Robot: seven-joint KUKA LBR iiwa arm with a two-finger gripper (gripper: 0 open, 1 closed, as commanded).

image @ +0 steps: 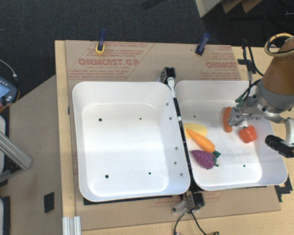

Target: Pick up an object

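While the claw [237,115] sits low in the right bin [269,177]:
Opening state indeterminate; claw beside orange piece [227,119] and red piece [248,133].

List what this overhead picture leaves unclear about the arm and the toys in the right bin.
- Gripper: the wrist above covers it, so its contact with the orange-red piece is hidden.
- Red-orange block: partly under the arm; shape unclear.
- Yellow item: the carrot overlaps it.
- Arm: cut off by the right edge.

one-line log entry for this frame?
gripper over right bin | beside orange piece | red piece, carrot, grapes loose
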